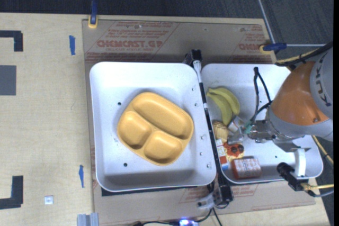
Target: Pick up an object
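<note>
Gripper [239,129] reaching into right bin [275,74] beside bananas [225,103], its fingers blurring into clutter, can't tell their state; yellow 3-compartment tray [154,127] sitting in left bin [106,114]

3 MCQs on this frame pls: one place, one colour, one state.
1. The bananas lie in:
A. right bin
B. left bin
C. the bench

2. The divided tray in the left bin is:
A. blue
B. yellow
C. red

3. The red box is:
A. hanging from the arm
B. stacked on the tray
C. lying on the bin floor

Key: 1 A, they sit at the right bin's far left; 2 B, tray is yellow throughout; 3 C, it rests flat near the front rim.
</note>
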`<state>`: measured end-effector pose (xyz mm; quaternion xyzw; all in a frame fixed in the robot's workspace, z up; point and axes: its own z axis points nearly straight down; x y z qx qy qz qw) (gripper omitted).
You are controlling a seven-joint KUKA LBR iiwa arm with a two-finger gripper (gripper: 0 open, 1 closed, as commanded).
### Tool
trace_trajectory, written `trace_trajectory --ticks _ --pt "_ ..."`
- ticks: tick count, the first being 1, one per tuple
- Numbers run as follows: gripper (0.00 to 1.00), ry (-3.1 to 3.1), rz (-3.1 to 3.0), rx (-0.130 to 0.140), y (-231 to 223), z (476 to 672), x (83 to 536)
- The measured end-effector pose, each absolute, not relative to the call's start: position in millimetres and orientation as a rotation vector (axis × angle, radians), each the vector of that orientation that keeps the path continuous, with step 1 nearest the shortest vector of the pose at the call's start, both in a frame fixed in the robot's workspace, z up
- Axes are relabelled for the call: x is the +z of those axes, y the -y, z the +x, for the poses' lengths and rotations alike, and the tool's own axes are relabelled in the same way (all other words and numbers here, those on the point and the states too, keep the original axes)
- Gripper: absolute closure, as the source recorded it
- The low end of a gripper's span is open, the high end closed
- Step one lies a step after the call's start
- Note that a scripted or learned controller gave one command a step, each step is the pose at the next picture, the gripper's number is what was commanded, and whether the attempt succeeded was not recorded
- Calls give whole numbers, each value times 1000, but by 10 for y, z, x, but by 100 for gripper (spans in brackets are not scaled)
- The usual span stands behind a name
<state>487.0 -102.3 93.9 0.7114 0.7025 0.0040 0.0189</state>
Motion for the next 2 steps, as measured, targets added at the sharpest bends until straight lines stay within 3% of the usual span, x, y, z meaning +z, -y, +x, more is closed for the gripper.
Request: trace_trajectory --ticks 2 --pt "0 -2181 2208 13 1022 4870 938"
